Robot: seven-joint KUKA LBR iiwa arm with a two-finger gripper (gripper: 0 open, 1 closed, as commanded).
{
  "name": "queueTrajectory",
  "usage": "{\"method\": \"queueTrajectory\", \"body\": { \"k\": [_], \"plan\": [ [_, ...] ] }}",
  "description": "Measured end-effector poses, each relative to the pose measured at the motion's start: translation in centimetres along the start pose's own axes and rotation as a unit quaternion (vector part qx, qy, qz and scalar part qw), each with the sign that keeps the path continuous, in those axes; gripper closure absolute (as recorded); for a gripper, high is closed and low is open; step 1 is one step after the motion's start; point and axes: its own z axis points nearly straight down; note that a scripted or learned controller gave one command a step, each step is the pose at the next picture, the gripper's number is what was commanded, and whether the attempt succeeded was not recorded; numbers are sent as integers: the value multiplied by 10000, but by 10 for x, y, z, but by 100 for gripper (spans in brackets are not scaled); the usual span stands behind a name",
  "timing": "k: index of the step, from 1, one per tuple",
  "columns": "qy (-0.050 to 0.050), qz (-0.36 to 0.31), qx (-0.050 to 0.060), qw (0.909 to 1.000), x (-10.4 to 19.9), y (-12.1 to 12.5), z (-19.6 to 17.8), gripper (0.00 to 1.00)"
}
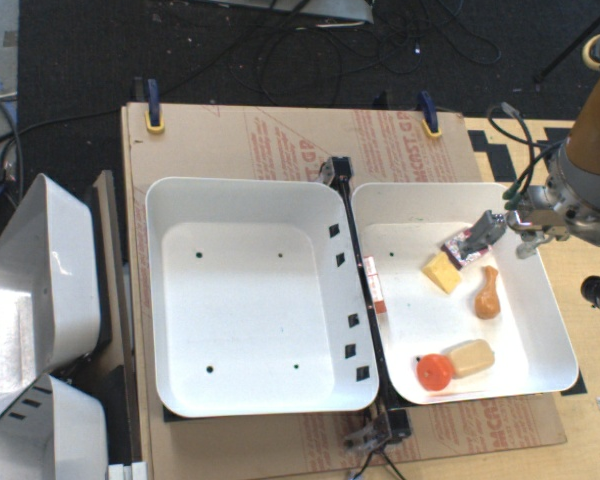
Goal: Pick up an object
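The right bin [540,298] holds several objects. A yellow wedge [442,273] lies near its middle, and an orange-brown drumstick-shaped piece [488,293] lies to its right. Near the front edge sit a red ball [435,371] and a beige block [470,358], touching each other. A small pink, black and white item [465,248] lies just above the yellow wedge. My gripper [487,230] reaches in from the right, with its tip right at that small item. Whether it touches or grips the item is not visible.
The left bin [160,268] stands beside the right one, with a black divider strip [355,288] between them. Grey tubs [40,278] sit off the bench at far left. Two clamps [155,118] hold the board's back edge.
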Motion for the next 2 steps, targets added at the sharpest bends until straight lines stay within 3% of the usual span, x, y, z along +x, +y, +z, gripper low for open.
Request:
{"method": "queueTrajectory", "body": {
  "k": [1,2],
  "plan": [
    [11,14,51,10000,-20,38,131,0],
    [-21,-14,-23,10000,-1,63,191,0]
  ]
}}
